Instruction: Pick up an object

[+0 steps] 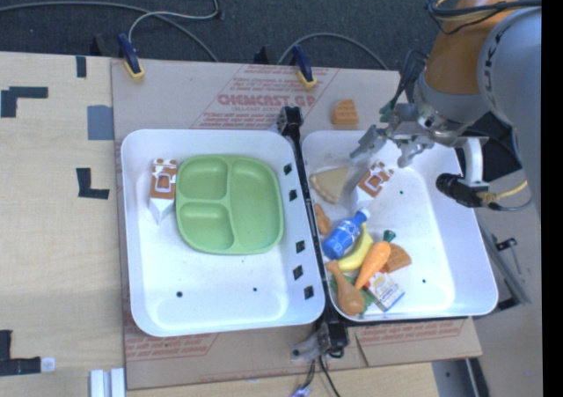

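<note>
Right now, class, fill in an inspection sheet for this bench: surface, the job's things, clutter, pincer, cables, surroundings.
Surface: cardboard sheet under two white bins, held by two clamps.
Job's things: right bin holds a small carton, a tan wedge, a blue bottle, a banana, a carrot and a small packet.
Clutter: left bin holds a green divided plate and a carton; an orange block lies on the cardboard outside the bins.
Pincer: pincer open, above the right bin's far end, over the small carton, holding nothing.
Cables: one crosses the dark floor behind the bench.
Surroundings: wooden tabletop with tape marks.
</note>
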